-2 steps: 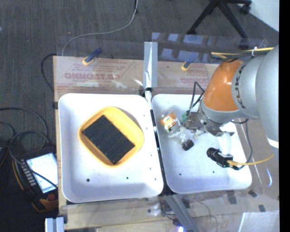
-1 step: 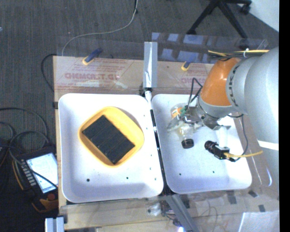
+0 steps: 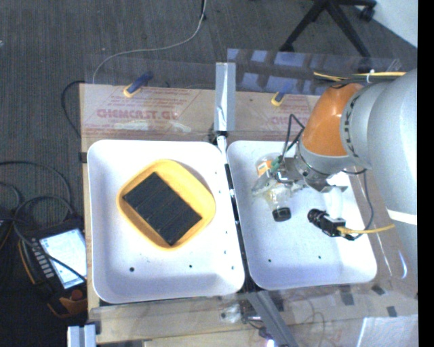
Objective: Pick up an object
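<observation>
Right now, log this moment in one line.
gripper: over right bin, upper left part | small black object: right bin, beside gripper | yellow dish bearing black square pad: left bin

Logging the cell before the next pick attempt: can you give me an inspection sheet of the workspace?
Surface: two shallow white bins, left bin and right bin, on a wooden board.
Job's things: yellow shallow dish bearing a black ribbed square pad, in the left bin; crumpled clear plastic piece and small black cylinder, in the right bin.
Clutter: nothing seen.
Grippers: gripper over the right bin, at the clear plastic; hold unclear.
Cables: black cables on the floor, left.
Surroundings: dark carpet; handheld screen device; chair base.
</observation>
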Tool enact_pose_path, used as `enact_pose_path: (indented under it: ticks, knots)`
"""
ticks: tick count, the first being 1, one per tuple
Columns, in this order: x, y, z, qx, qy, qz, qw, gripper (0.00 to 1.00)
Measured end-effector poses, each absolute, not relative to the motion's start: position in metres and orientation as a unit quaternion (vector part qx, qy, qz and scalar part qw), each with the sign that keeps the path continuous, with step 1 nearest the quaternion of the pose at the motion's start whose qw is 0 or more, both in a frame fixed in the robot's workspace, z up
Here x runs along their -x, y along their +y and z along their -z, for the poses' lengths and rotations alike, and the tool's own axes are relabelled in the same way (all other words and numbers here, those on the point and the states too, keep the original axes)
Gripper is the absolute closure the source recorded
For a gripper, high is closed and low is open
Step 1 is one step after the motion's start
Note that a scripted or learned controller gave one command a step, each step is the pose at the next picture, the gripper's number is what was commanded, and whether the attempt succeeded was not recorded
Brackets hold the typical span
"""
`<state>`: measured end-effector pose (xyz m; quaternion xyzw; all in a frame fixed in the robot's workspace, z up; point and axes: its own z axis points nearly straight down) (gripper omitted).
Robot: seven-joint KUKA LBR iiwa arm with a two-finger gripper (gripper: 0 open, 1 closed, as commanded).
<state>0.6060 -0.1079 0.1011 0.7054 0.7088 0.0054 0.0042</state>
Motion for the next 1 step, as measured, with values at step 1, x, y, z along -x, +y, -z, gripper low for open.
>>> enact_pose_path:
  ticks: [1]
  knots:
    - [-0.6433,-0.0789,-0.1835,-0.645,0.765,0.0001,-0.001,1.0]
